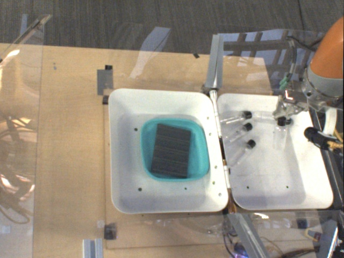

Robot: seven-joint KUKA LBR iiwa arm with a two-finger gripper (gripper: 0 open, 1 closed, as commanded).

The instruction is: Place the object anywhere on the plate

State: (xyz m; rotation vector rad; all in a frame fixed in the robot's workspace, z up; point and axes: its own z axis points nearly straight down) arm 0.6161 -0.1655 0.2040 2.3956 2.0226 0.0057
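Dark ribbed block (171,150) lies flat on the teal plate (200,156), centred, long axis 12 to 6 o'clock. Plate sits mid-floor in the left bin (122,160). Right bin (279,181) touches it at 3 o'clock. Gripper (283,113) hangs over the right bin's 1 o'clock corner, well apart from the block; finger state: cannot tell.

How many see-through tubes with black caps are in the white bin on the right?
3 for sure: tube one topmost, tube two just under it, tube three lowest. A fourth black cap sits beside the gripper, maybe another tube.
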